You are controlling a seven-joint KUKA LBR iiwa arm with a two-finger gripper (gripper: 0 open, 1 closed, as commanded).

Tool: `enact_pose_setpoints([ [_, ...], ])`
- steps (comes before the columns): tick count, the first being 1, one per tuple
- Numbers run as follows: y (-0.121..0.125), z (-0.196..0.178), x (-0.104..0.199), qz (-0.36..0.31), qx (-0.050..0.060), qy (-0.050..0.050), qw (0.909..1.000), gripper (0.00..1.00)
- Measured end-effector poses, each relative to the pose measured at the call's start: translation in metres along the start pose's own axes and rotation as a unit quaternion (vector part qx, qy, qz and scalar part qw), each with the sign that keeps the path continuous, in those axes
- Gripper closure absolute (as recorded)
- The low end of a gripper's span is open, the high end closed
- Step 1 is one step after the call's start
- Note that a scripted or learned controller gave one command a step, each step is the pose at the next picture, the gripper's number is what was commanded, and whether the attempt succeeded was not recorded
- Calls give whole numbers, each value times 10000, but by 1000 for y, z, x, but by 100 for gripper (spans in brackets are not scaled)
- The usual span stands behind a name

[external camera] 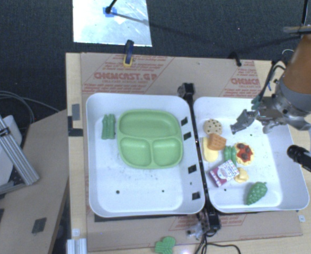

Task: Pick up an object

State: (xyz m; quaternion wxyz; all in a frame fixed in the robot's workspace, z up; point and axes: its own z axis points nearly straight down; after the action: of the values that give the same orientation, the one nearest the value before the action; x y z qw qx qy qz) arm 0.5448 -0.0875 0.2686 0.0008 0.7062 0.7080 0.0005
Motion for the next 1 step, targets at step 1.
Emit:
enact_pose_setpoints([
  [1,52,36,-63,17,-15,-15,10000,0],
])
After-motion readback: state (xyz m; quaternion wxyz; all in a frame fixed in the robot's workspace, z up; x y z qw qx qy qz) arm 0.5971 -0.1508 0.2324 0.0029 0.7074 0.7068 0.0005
